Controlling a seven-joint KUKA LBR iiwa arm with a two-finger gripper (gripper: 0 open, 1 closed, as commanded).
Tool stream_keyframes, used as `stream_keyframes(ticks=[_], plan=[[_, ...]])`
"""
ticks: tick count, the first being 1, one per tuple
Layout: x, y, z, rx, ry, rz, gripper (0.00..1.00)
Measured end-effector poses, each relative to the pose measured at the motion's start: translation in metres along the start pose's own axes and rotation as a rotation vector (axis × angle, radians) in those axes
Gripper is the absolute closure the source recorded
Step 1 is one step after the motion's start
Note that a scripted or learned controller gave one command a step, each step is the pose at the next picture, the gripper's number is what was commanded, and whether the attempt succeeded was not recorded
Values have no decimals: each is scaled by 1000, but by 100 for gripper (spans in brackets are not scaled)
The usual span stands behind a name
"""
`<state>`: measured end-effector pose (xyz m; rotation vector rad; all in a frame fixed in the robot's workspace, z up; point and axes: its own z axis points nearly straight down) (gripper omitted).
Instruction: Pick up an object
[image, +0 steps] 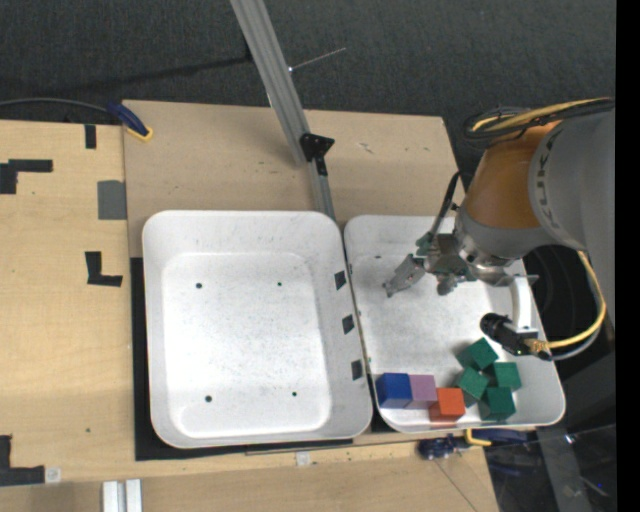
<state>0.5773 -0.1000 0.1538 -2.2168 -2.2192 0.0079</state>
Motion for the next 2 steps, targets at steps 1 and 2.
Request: stream_keyframes(ticks=[1, 2], plan=[[2, 0, 44, -1, 0, 0, 0], [2, -1, 64, -2, 0, 0, 0]])
